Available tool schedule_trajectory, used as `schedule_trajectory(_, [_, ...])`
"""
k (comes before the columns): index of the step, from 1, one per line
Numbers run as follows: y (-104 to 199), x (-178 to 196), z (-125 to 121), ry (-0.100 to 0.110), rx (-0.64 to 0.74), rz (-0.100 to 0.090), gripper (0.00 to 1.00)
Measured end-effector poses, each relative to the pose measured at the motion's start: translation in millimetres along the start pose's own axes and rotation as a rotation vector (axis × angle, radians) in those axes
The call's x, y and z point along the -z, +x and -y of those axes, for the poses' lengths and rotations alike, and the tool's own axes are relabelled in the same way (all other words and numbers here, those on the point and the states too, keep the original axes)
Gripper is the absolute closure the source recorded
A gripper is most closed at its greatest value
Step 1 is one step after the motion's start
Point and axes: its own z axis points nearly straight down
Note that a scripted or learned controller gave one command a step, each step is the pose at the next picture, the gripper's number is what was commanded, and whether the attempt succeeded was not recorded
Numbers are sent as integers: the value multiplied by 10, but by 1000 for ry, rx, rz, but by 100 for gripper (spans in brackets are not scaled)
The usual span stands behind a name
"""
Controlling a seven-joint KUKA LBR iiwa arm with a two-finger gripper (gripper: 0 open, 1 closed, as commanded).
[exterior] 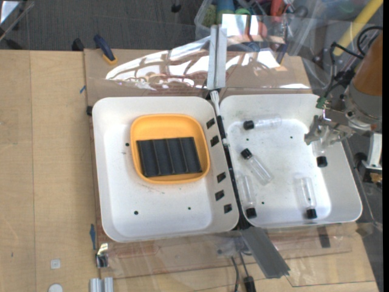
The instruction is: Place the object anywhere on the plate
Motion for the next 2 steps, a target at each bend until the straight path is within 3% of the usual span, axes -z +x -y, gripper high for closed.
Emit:
schedule_trajectory(1, [-1, 1, 0, 0, 0, 0, 0])
schedule_trajectory(2, [-135, 305, -524, -6, 261, 1, 0])
